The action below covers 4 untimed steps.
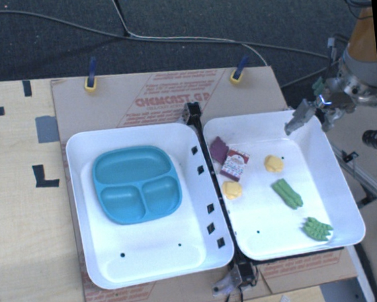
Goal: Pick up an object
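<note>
Left bin point(87, 212): holds a blue divided tray point(137, 184), lying flat toward its far-left part.
Right bin point(332, 164): holds six small objects, all lying loose on its floor.
Maroon piece point(218, 149): far-left in the right bin, just beside a red-and-white packet point(234, 165).
Yellow lump point(232, 190): just near of the packet, close to the divider.
Second yellow lump point(274, 163): mid-bin, apart from the others.
Green long piece point(287, 193): near of that lump.
Green leafy piece point(317, 229): near-right corner.
Gripper point(301, 117): over the bin's far-right rim, nothing between its fingers; I cannot tell how wide they stand.
</note>
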{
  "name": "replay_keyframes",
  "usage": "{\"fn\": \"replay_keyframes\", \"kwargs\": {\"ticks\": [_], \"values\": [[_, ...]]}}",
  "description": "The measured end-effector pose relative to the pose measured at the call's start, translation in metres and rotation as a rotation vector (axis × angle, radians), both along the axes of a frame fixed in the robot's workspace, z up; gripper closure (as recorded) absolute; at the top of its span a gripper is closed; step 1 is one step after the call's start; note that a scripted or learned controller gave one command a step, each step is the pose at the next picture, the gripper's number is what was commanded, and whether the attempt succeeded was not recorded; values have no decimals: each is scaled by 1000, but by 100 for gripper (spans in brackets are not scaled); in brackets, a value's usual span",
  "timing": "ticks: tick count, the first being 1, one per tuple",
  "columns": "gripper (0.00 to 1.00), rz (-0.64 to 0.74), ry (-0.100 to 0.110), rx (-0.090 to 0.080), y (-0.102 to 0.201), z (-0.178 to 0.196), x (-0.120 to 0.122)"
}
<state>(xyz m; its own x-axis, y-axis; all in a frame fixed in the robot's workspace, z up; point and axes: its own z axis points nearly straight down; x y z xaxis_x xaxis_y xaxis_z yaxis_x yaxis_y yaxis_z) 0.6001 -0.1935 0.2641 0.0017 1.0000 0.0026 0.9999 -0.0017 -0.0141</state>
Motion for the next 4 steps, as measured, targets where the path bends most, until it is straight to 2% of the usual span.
{"fn": "replay_keyframes", "kwargs": {"ticks": [1,2,4], "values": [[0,3,-10,-2,1,6,2],[0,4,-8,-2,7,-55,-2],[0,5,-6,-2,9,-149,7]]}}
